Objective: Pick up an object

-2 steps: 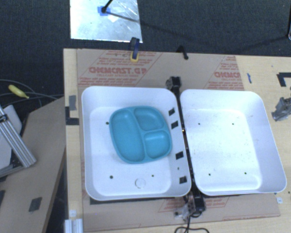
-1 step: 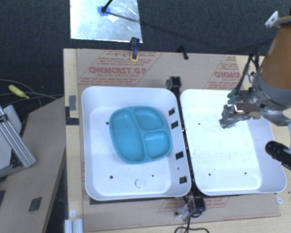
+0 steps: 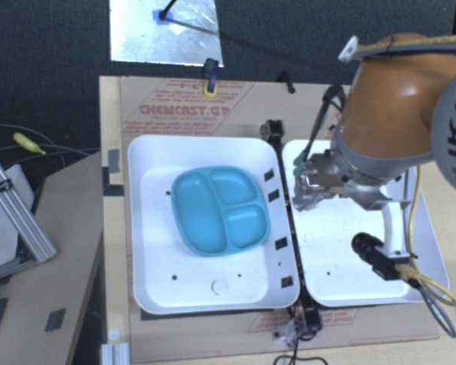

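Observation:
A light blue divided plate lies in the middle of the left white bin. The arm's orange and grey wrist hangs over the right bin. My gripper points down at that bin's near-left part, close to the divider between the bins. The gripper's metal body hides what lies under it. A small greenish speck shows by its left edge, too small to identify.
A black cylindrical fitting with yellow cables hangs from the arm over the right bin's lower right. Black clips line the divider. A cardboard sheet lies behind the bins, and a shiny metal plate sits farther back.

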Available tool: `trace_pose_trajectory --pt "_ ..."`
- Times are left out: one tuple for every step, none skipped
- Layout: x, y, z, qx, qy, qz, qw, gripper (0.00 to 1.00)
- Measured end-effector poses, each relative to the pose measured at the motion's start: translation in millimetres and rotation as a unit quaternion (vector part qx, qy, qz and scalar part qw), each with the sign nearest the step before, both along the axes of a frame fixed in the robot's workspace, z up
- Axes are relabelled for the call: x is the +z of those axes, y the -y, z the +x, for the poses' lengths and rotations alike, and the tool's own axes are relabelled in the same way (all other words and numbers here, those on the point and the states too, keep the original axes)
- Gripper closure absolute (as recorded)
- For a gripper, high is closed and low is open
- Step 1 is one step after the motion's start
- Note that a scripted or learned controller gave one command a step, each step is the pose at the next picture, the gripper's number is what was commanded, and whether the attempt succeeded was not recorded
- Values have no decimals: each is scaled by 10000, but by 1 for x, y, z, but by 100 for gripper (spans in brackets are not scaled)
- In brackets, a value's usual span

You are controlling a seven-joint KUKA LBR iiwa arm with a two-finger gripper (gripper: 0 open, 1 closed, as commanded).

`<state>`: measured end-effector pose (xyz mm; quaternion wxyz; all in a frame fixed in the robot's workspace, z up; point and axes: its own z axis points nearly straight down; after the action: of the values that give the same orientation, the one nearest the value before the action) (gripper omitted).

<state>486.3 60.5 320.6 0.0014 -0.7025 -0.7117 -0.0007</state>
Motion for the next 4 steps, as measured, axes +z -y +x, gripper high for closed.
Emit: trace_pose_trajectory --pt "-10 48 1 -76 10 -18 10000 100" --pt "15 -22 1 -18 24 -4 10000 100" --pt "32 -57 0 -27 21 -5 10000 100" --pt "57 -96 0 -25 25 -1 10000 100"
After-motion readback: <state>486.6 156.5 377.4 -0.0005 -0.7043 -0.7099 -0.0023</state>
